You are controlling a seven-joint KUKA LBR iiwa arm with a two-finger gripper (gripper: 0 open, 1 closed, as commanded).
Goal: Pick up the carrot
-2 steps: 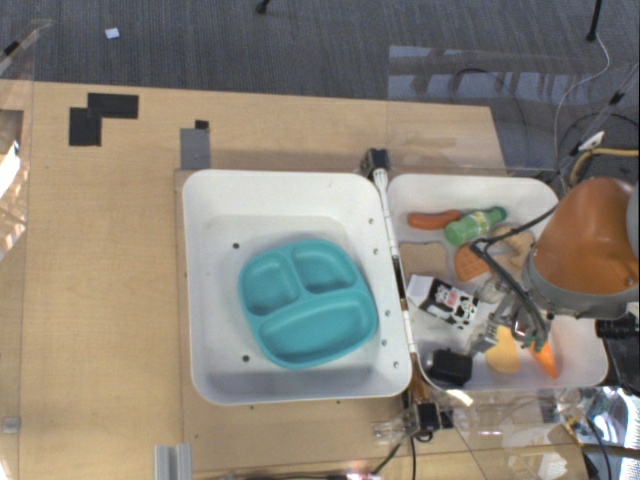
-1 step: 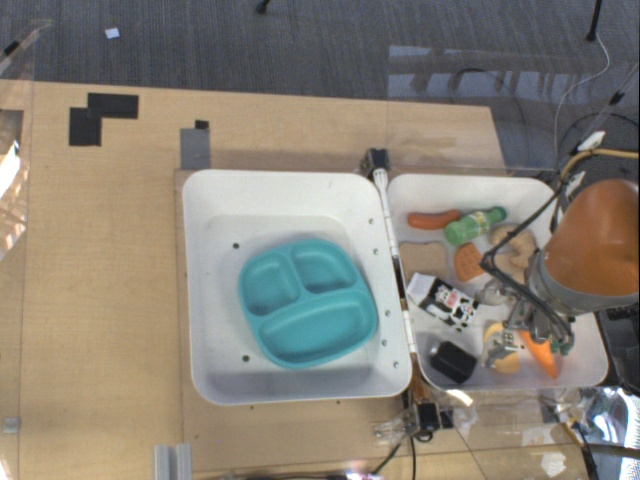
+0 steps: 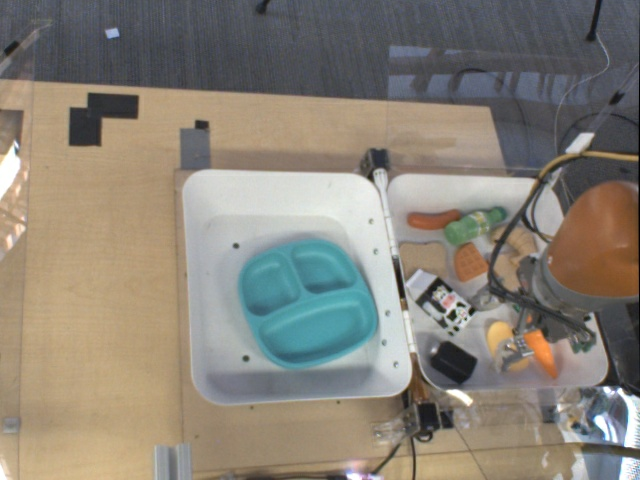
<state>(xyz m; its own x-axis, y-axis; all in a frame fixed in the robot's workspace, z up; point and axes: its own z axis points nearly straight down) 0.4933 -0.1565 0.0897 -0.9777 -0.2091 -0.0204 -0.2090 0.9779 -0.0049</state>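
The carrot (image 3: 544, 354), small and orange, lies in the front right corner of the right bin (image 3: 400, 268), pointing towards the front wall. My gripper (image 3: 548, 347) hangs low over it, under the orange-banded wrist (image 3: 600, 240). One silvery fingertip (image 3: 516, 350) stands just left of the carrot and a dark one (image 3: 582, 341) to its right. The fingers are spread well wider than the carrot, so the gripper is open around it. The carrot's upper end is hidden under the gripper body.
The right bin also holds a yellow piece (image 3: 498, 335), a black block (image 3: 453, 360), a black-and-white box (image 3: 443, 304), an orange slab (image 3: 470, 261), a green bottle (image 3: 474, 226) and a red sausage (image 3: 432, 220). A teal divided plate (image 3: 308, 303) lies in the left bin (image 3: 200, 268).
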